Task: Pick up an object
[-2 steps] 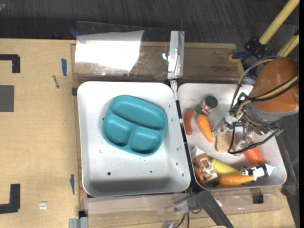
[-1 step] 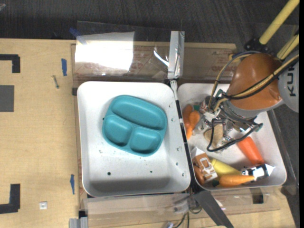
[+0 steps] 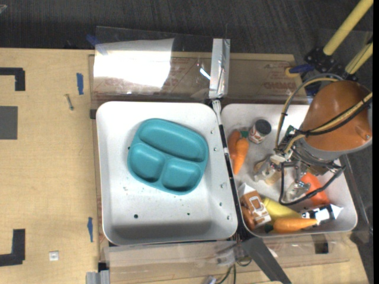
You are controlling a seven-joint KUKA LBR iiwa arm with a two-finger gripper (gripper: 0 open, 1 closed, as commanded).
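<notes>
The arm's gripper [image 3: 294, 173] sits low in the crowded right bin [image 3: 349, 218], among a carrot [image 3: 240, 149], a banana [image 3: 281, 207] and a small jar [image 3: 259, 130]. You cannot tell its finger state. Expect it may snag neighbours or slip off.

Left bin [image 3: 112, 158]: centre taken up by teal tray [image 3: 167, 154]; bare floor left along front and left side. Right bin [image 3: 349, 209]: crowded. Carrots [image 3: 238, 149] laid along left wall, can [image 3: 259, 130] at back, box [image 3: 256, 209] and banana [image 3: 283, 208] packed along front w/ orange bits. Middle blocked by arm [image 3: 333, 118] and cables. Small bare patch seen btwn carrots and arm. Upright divider [image 3: 218, 70] stood behind the bins.
</notes>
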